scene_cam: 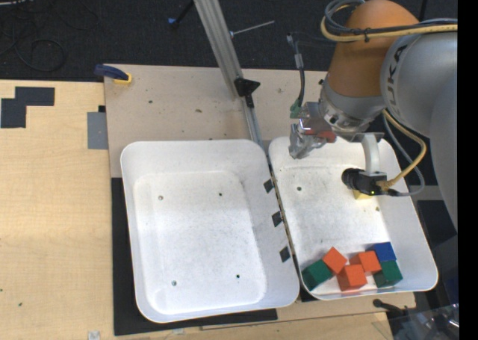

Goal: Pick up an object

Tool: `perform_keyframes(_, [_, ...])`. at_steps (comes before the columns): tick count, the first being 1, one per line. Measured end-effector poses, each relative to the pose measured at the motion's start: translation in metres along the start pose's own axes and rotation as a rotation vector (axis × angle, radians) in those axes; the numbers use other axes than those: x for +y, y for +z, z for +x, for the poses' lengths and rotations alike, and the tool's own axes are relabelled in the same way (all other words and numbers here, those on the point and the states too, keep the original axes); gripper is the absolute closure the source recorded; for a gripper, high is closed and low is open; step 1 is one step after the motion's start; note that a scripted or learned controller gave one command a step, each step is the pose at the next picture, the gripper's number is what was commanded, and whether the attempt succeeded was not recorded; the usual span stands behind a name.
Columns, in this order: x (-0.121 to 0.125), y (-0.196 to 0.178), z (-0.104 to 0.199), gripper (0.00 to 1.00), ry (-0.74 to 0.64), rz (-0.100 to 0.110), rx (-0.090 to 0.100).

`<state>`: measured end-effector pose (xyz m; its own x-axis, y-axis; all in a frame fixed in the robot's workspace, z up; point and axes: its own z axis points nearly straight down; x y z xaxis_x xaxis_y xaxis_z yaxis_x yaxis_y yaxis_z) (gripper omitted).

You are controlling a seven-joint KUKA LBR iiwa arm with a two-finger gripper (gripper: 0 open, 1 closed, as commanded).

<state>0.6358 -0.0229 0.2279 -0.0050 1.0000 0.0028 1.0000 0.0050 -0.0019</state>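
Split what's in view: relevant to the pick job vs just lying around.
Job:
- small orange, green and blue blocks clustered in the near corner of the right shallow white bin
- pincer over that bin's far edge

Lying about:
- left shallow white bin
- slanted grey aluminium rail
- blue-and-yellow clamp at bench edge

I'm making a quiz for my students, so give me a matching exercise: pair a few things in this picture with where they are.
Things:
1. blue block
2. hand
3. left bin
4. blue clamp

Places:
A. on the bench's far left corner
B. in the right bin's near right corner, among the orange and green blocks
C. beside the bin that holds the blocks
D. over the right bin's far left corner

Pairs: 1-B, 2-D, 3-C, 4-A
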Motion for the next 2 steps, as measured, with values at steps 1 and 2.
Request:
perform_keyframes(1, [-0.017, 0.007, 0.047, 1.0, 0.001, 0.004, 0.0])
perform_keyframes(2, [-0.021, 0.014, 0.096, 1.0, 0.001, 0.004, -0.001])
